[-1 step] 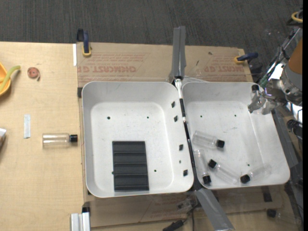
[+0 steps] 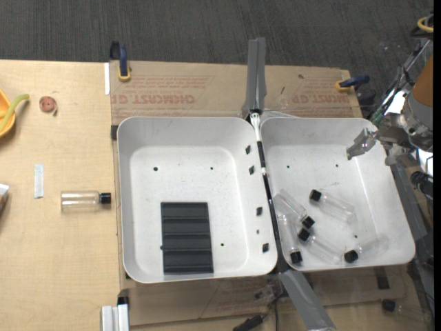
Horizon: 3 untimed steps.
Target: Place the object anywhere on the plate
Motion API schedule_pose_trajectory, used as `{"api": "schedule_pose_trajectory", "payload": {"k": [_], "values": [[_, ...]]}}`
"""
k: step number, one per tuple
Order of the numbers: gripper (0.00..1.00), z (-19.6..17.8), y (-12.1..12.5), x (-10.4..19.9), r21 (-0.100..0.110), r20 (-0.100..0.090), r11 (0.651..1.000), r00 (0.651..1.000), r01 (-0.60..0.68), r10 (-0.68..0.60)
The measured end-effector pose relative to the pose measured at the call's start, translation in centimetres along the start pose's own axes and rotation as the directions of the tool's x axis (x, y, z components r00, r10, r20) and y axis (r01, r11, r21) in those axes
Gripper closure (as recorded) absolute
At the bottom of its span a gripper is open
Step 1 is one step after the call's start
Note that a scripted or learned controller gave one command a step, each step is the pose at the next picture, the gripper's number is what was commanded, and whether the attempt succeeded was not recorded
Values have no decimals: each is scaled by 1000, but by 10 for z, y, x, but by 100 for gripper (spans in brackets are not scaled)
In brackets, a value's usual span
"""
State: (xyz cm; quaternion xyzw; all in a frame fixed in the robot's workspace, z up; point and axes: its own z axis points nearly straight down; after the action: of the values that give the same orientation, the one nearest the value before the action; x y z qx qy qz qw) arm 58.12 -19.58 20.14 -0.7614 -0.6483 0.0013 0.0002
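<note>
A black ribbed plate [image 2: 186, 238] lies flat in the left bin [image 2: 138, 150], toward its front. Several clear plastic bottles with black caps lie in the front half of the right bin [image 2: 324, 143]; one bottle [image 2: 334, 206] lies near the middle and another [image 2: 291, 206] sits close to the left wall. My gripper [image 2: 375, 152] hangs over the right bin's back right corner, above and behind the bottles. It is open, with nothing between its fingers [image 2: 359, 146].
On the wooden bench left of the bins lie a loose clear bottle [image 2: 83, 198], a small white strip [image 2: 38, 181], a reddish disc [image 2: 47, 104] and a yellow object [image 2: 7, 112]. Clamps [image 2: 120, 62] hold the cardboard behind the bins.
</note>
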Motion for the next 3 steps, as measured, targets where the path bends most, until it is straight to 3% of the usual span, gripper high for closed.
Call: {"api": "schedule_pose_trajectory", "payload": {"k": [1, 2, 3], "values": [[0, -14, 65, -11, -2, 1, 996, 996, 90, -90], [0, -71, 81, -11, -3, 1, 979, 979, 204, -204], [0, -146, 81, -14, -2, 0, 990, 990, 140, -140]]}}
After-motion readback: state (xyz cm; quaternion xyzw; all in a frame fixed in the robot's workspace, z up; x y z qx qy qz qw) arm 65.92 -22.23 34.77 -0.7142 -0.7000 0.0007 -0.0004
